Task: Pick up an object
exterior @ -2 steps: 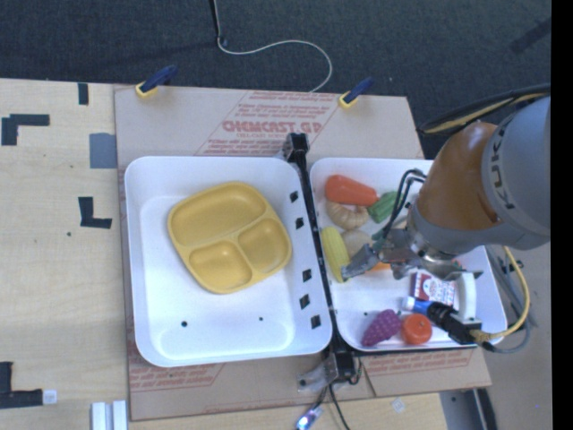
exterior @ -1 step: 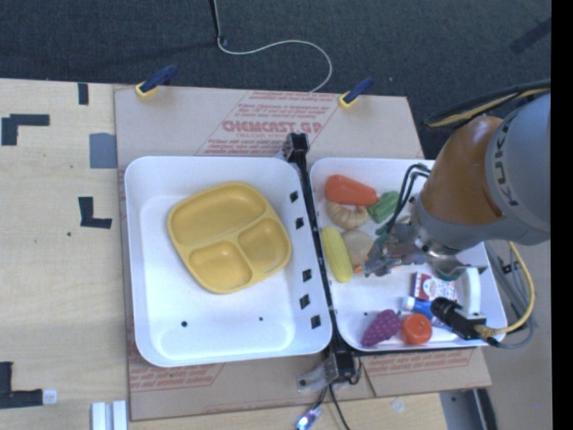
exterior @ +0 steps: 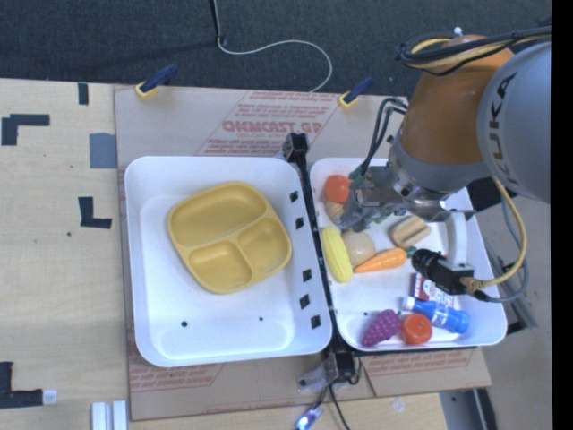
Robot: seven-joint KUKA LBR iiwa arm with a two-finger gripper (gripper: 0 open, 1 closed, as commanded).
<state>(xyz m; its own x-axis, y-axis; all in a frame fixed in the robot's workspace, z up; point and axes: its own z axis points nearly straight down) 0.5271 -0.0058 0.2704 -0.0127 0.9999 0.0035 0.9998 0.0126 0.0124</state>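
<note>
The arm (exterior: 466, 106) reaches in from 3 o'clock and hangs over the right bin (exterior: 483, 330), its grey body and orange band covering that bin's far side. The gripper (exterior: 365, 206) sits low over the bin's 10 o'clock corner, just above a pale, cream-coloured object (exterior: 359, 243); whether it is open or closed cannot be told, since dark hardware blurs together there.

A red-orange tomato (exterior: 337, 187) lies at the gripper's 10 o'clock, touching or nearly touching it. At its 7 o'clock a yellow corn cob (exterior: 337, 253) lies along the bin's left wall. A carrot (exterior: 385, 260) lies at 5 o'clock, beside the pale object, and a tan bread piece (exterior: 410, 231) lies at 4 o'clock. Near the bin's front edge sit purple grapes (exterior: 380, 327), a small orange fruit (exterior: 416, 329) and a blue-and-white tube (exterior: 440, 315).

The left bin (exterior: 152, 312) holds a yellow divided plate (exterior: 229, 236), well apart from the gripper. Both bins rest on the counter (exterior: 54, 267).
</note>
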